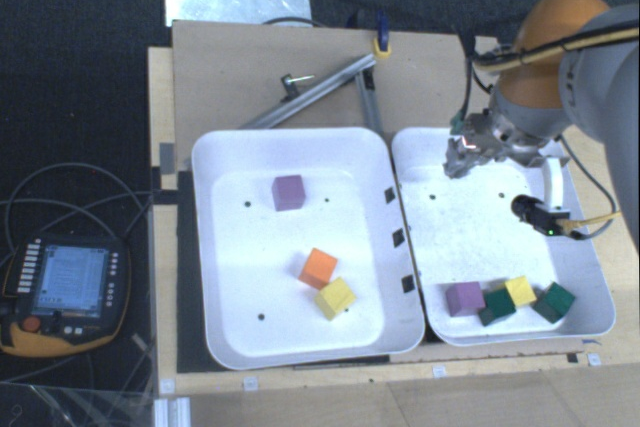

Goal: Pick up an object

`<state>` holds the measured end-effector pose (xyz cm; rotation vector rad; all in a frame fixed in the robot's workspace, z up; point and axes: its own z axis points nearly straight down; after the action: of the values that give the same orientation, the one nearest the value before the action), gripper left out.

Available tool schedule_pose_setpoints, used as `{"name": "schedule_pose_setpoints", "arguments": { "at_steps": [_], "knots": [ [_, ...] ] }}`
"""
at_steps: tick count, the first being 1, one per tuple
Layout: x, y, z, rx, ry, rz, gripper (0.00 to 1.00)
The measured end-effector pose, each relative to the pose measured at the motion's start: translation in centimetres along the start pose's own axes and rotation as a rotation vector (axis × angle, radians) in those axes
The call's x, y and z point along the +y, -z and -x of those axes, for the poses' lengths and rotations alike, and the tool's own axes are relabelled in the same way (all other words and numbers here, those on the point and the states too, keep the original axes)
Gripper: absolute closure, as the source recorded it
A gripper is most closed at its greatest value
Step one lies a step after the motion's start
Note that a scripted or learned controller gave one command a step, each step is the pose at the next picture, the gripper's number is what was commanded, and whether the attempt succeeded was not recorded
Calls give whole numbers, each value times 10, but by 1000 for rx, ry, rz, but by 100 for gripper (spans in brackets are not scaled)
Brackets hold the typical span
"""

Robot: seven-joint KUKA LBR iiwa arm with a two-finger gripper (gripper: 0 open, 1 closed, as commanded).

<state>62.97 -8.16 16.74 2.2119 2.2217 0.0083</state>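
We see two white bins side by side on the desk (180, 215). In the left bin (215, 315) a purple cube (288, 192) sits toward the far side, well apart from an orange cube (318, 267) and a yellow cube (336, 297), which touch corner to corner nearer the front. In the right bin (590, 315) a row lies along the front wall: a purple block (464, 297), a dark green block (496, 306), a yellow block (519, 290) and a green block (554, 300), packed close together.

The arm (580, 65) reaches in from the right, and its jaws (462, 153) hang over the far left part of the right bin, well apart from that row. We cannot tell how they stand, and we see nothing held.

A teach pendant (62, 290) lies left of the desk.
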Motion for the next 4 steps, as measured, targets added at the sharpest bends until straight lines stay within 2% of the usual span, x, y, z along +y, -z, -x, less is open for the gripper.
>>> {"name": "schedule_pose_setpoints", "arguments": {
  "at_steps": [1, 2, 3, 4],
  "knots": [
    [-5, 62, 2, 0, 0, 1, 100],
    [-4, 67, 2, 1, 0, -5, 100],
    [7, 77, -55, 3, 7, -5, 100],
    [13, 70, -98, 2, 5, -6, 100]
  ]
}}
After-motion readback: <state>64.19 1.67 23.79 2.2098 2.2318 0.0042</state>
